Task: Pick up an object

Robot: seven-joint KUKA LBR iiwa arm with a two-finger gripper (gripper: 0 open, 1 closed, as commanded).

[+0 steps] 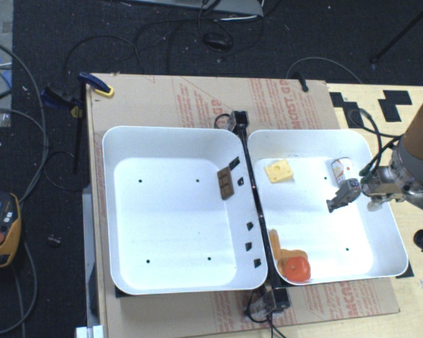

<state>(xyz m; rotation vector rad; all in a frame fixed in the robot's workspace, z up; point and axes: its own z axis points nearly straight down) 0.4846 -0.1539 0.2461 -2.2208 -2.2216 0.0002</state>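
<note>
A small white and red can (340, 168) lies in the right bin (388, 259) near its back wall, just behind the gripper (342, 197), whose grasp I cannot tell from here.

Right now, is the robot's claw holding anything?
Gripper: hanging over the right bin, with nothing seen between its fingers; open or shut cannot be told.
</note>
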